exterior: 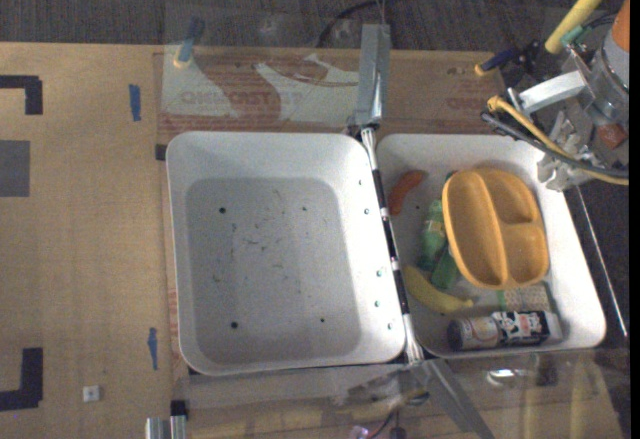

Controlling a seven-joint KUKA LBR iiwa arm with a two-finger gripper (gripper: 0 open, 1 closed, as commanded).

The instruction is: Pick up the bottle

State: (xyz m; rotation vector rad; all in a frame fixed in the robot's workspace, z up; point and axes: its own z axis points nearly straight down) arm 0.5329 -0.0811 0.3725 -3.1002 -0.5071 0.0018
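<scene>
The bottle (500, 329) lies on its side along the near wall of the right bin (590, 317). It has a silver cap end pointing left and a black-and-white label. My gripper (558, 167) hangs at the bin's far right corner, above the rim and well away from the bottle. It is wrapped in yellow and black cables. Nothing shows in its grasp.
A yellow divided tray (495, 227) fills the middle of the right bin, just beyond the bottle. A banana (432, 292), a green packet (435, 237) and an orange piece (405, 189) lie along its left side. The left bin (190, 167) sits beside it.
</scene>
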